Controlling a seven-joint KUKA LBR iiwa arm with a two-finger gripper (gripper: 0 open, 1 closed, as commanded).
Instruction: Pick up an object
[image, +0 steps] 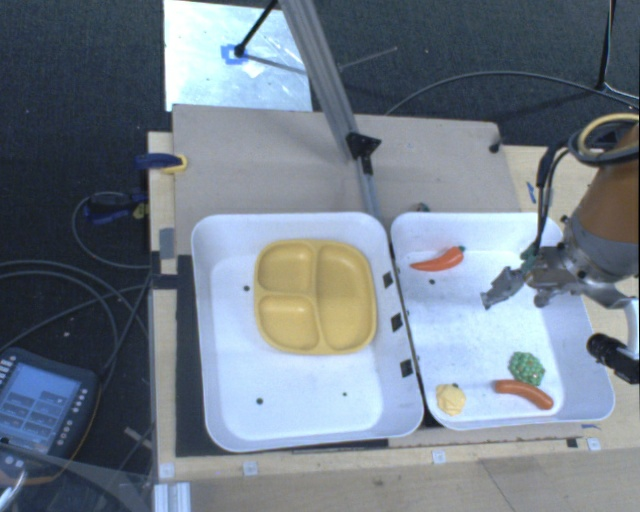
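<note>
- L bin (230, 400): white, w/ yellow divided plate (316, 296)
- R bin (470, 330): white
- carrot (437, 261): orange-red, green tip
- sausage (523, 393): orange-red
- green bumpy item (526, 367)
- pale yellow item (451, 399)
- arm (606, 215): grey, orange band; gripper (500, 293) grey
- bench (300, 170): tan
- clamp (160, 161): blue/yellow

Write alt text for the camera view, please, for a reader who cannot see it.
A grey arm's gripper hangs over the right bin, which holds a carrot, a green toy, a sausage and a yellow toy. The left bin holds a yellow divided plate.
</note>
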